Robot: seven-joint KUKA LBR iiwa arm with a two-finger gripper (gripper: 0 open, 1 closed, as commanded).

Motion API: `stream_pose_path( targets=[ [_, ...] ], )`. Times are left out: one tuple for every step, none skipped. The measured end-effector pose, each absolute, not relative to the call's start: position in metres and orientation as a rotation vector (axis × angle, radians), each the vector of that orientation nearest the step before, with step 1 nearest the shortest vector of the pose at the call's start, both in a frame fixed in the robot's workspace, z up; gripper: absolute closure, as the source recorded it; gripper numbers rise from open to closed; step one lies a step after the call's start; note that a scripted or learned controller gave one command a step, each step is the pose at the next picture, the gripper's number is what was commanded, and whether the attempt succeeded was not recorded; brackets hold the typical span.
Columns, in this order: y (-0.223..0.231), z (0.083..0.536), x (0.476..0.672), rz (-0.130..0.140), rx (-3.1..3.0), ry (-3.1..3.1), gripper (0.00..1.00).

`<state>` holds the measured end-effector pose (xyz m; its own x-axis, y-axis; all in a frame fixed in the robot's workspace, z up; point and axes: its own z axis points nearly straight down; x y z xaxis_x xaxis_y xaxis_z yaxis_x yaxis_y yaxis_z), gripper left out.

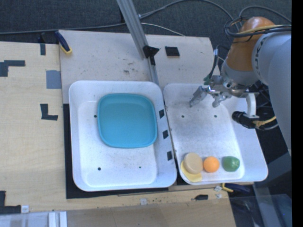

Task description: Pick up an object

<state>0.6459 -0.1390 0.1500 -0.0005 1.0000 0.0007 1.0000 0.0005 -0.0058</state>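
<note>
My gripper (206, 100) hangs over the far part of the right bin (201, 126), its two fingers spread apart with nothing between them. Along that bin's near edge lie three small items in a row: a tan round piece on a yellow base (192, 166), an orange ball (211, 164) and a green ball (231, 163). All three are well away from the gripper, toward the front. A blue square plate (127, 119) rests in the left bin (85, 141).
A slanted metal pole (137, 30) crosses the bench behind the bins and ends near the gap between them. Small black clips (165, 134) line the divide between the bins. The bench top (28, 126) extends to the left with tape marks.
</note>
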Motion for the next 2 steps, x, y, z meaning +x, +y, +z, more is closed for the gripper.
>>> stream_pose_path(
  targets=[
    [-0.148, 0.099, 0.648, 0.005, -2.219, -2.218, 0.00],
    [-0.148, 0.112, 0.650, 0.001, -2.220, -2.223, 1.00]
  ],
)
